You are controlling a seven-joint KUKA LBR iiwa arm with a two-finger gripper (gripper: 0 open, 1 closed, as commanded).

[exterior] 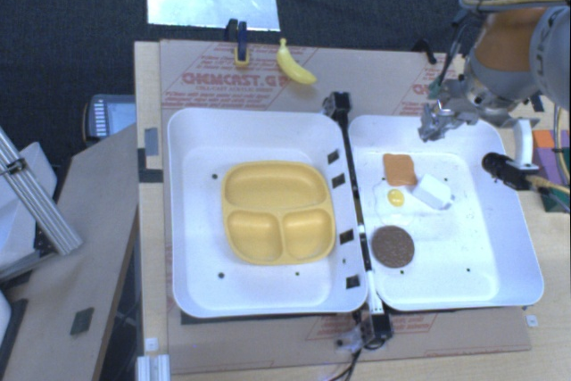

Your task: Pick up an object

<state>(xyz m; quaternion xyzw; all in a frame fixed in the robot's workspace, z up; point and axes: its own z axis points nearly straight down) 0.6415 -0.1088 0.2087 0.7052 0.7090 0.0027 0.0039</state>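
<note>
The right bin holds an orange-brown toast square, a white block, a fried egg and a round brown patty. My gripper hangs over the far edge of the right bin, up and to the right of the toast and apart from every object. Nothing shows in its grasp.
A yellow divided plate lies in the left bin. A toy banana rests on the board behind the bins, beside a small yellow-and-black clamp. A black divider runs between the bins.
</note>
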